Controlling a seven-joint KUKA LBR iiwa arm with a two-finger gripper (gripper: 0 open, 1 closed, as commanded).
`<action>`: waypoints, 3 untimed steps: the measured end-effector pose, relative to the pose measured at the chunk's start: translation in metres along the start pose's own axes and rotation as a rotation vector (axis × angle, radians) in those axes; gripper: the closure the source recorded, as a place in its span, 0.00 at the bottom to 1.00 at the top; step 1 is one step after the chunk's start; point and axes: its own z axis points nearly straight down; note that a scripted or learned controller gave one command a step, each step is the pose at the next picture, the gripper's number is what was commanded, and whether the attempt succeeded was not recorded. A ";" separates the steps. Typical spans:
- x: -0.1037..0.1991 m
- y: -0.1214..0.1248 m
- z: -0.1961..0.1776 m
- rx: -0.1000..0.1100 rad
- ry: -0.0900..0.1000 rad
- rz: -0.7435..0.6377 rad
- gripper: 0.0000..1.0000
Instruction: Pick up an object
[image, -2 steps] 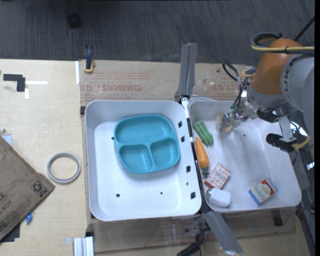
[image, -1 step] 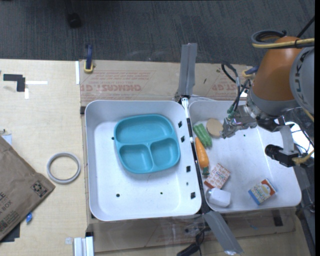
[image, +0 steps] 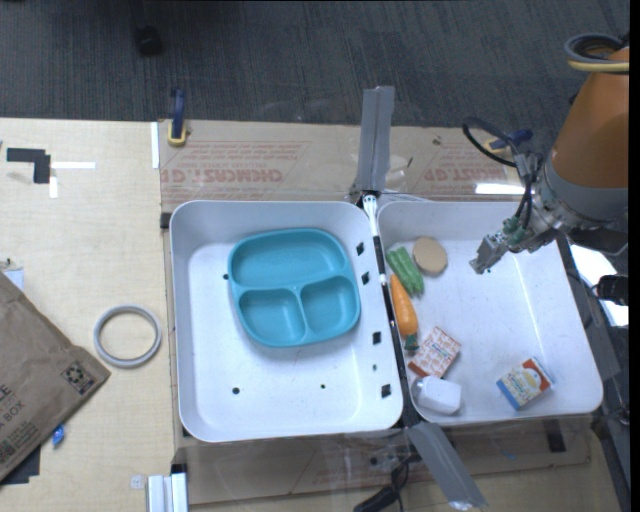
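Observation:
The right bin (image: 560, 330) holds a tan round cookie (image: 431, 256), a green pea pod (image: 406, 270), an orange carrot (image: 404, 305), a small red and white packet (image: 436, 352), a white cup-like piece (image: 438, 395) and a small blue and orange carton (image: 524, 383). My gripper (image: 486, 256) hangs over the upper part of the right bin, to the right of the cookie and apart from it. Nothing shows between its fingers.
The left bin (image: 200, 390) holds a teal divided plate (image: 295, 287). A roll of tape (image: 128, 334) and a brown cardboard box (image: 35, 375) lie on the bench at the left. A grey divider post (image: 376, 130) stands behind the bins.

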 end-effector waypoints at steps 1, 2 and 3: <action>-0.026 -0.025 0.010 0.001 0.002 -0.074 1.00; -0.028 0.030 -0.051 -0.001 -0.001 -0.339 1.00; -0.065 0.059 0.015 -0.001 0.001 -0.639 1.00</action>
